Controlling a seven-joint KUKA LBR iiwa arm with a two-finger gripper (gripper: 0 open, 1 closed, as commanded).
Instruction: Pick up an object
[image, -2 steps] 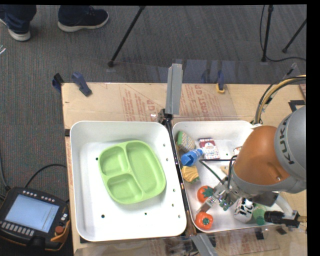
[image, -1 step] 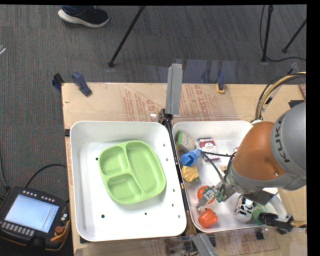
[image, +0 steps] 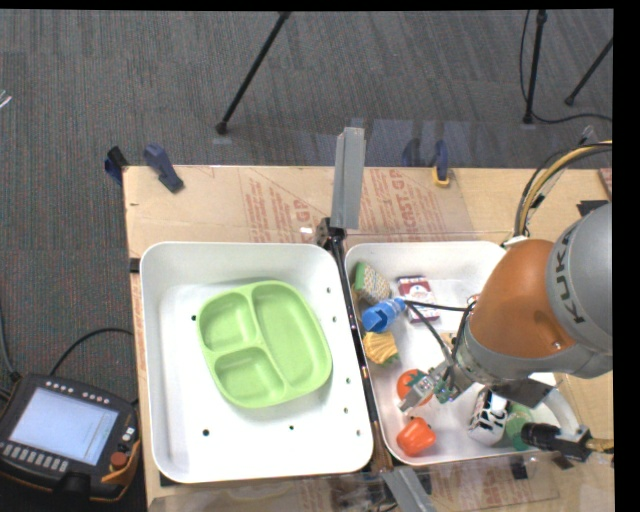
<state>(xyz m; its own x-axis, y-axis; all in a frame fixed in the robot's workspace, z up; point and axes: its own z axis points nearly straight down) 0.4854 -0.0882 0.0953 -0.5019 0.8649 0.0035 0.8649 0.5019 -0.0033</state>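
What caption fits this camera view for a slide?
KUKA arm lowers its claw over toys in the right bin; a green divided plate lies in the left bin.

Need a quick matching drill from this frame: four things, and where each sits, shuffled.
Things:
1. green divided plate
2. blue toy
3. orange-red toy
4. handheld control pad

Places:
A. near the front edge of the right bin
B. on the floor, left of the bench
C. in the left bin
D. right bin, close to the wall between the two bins

Pairs: 1-C, 2-D, 3-A, 4-B
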